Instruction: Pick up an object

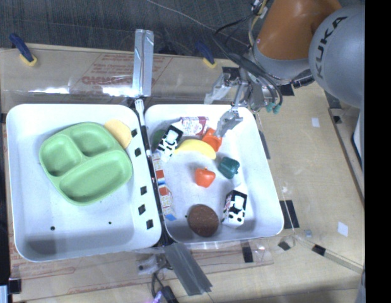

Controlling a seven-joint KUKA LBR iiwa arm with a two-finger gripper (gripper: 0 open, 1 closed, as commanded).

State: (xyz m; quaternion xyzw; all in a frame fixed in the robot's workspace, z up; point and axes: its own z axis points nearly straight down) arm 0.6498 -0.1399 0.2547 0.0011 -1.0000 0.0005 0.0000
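Two white bins sit side by side on a wooden bench, and the left bin (31,232) holds a green plate (86,161) with a yellow toy (118,131) tucked at its corner. The right bin (265,197) is full of small toys to pick from, like a yellow banana (194,148), an orange toy (205,177), a brown cookie (202,219) and a little cow (235,207). The gripper (228,122) hangs low over the back of that bin, near the banana, likely to grab something there, but I cannot tell how it is set, and nothing looks held.
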